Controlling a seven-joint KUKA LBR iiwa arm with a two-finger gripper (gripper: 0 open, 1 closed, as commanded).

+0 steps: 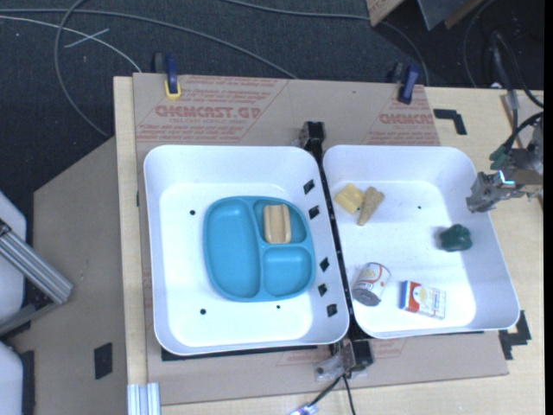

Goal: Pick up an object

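Note:
The right bin (484,305) holds a dark green lump (455,238) near its right wall. A small can (370,284) lies on its side at the front left, with a red, white and blue carton (422,299) beside it. A yellow chunk (348,199) and a tan cone (371,204) sit at the back left. My gripper (486,193) is at the right rim of this bin, up and to the right of the green lump, and nothing can be seen in it.
The left bin (173,301) holds a blue divided tray (233,253) with a tan wafer-like piece (276,223) in its upper right compartment. A black divider (321,232) runs between the bins. Clamps (173,83) and cables lie at the bench's back edge.

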